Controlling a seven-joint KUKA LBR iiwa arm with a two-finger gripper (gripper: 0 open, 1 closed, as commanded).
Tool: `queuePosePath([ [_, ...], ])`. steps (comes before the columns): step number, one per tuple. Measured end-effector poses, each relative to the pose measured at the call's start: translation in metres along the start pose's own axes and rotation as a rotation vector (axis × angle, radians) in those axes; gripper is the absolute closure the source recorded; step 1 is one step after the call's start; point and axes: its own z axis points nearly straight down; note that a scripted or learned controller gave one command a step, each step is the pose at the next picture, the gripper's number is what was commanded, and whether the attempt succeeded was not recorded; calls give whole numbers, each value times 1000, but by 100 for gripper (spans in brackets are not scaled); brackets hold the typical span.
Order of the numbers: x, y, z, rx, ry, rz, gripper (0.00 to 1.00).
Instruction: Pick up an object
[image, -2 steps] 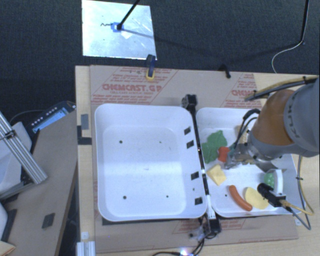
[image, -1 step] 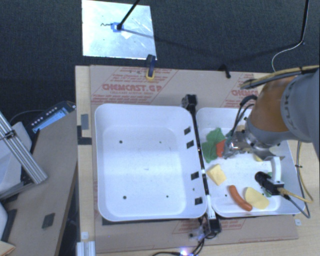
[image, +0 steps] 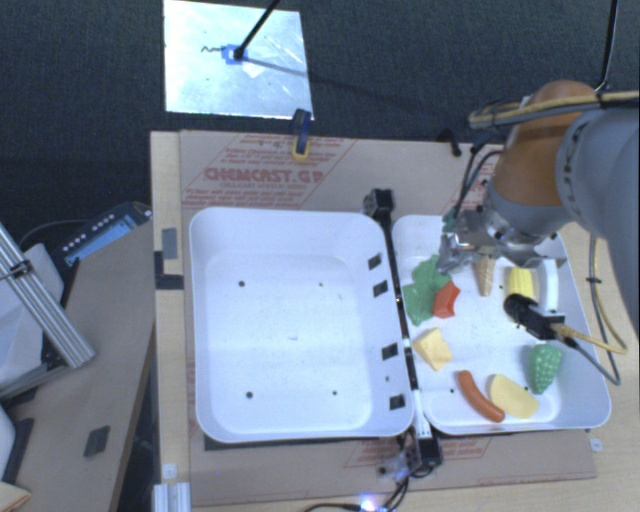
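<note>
Nearest the lens, along the near edge of my right-hand bin (image: 590, 400), lie an orange sausage (image: 480, 395) and a pale yellow wedge (image: 514, 397), both smooth and plastic-looking, the sausage's long axis running diagonally. Just beyond them sit a knobbly green cone-shaped piece (image: 543, 367) and a small yellow cheese block (image: 433, 349). My gripper (image: 456, 250) hangs over the far-left part of this bin, and the pieces that matter most are right under and beside it: a flat green leafy piece (image: 424, 287) with a small red piece (image: 446, 299) touching its right edge. These lie just toward the camera and slightly left of my fingertips, so a short drop and a small shift that way looks like what the coming move needs. Whether my gripper is spread or closed I cannot tell; the wrist blocks that detail, and nothing is visibly pinched. A tan cone (image: 485, 272) stands just right of my gripper, its long axis pointing toward the camera, and a yellow corn cob (image: 520, 281) lies beside that. The left bin (image: 290, 330) is smooth white plastic with shallow rounded walls.
</note>
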Motion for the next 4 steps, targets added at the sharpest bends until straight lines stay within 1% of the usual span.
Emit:
queuePosePath([
  [1,-3,-3,4,8,-1,4,0],
  [2,-29,12,96,12,-1,9,0],
  [3,-28,13,81,6,-1,4,100],
  [4,-27,-24,105,11,0,8,100],
])
